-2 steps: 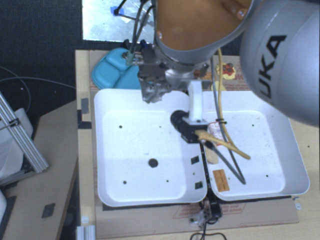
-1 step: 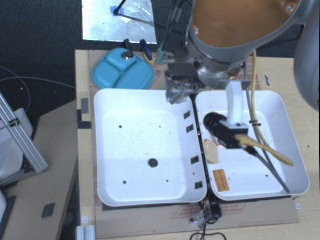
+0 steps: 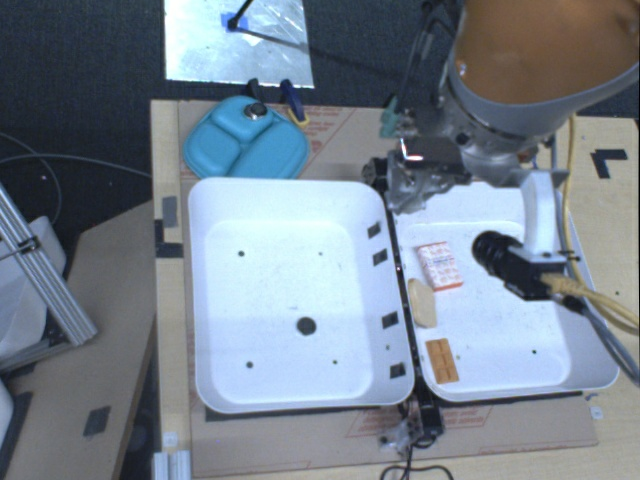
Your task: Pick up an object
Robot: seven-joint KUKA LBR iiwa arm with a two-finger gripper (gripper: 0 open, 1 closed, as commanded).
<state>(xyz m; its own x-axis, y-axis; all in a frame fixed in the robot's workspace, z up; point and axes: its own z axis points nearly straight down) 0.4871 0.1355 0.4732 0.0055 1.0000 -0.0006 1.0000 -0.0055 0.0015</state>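
Your gripper (image 3: 418,183) hovers at the right bin's (image 3: 500,380) back-left corner; I cannot tell its state; descending here risks striking the rim, missing the packet (image 3: 438,265).

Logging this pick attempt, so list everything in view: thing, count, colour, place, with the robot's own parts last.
White bins: 2, white, side by side on the bench; left one, right one.
Small box: 1, red and white, right bin, upper left part.
Oval piece: 1, tan, right bin, by the left wall.
Flat block: 1, orange-brown, right bin, lower left.
Dark round spot: 1, dark, left bin floor.
Blue tray: 1, light blue, bench behind the left bin.
Metal sheet: 1, silver, floor behind the bench.
Arm: 1, grey and orange, over the right bin.
Gripper: 1, dark metal, at the right bin's back left corner.
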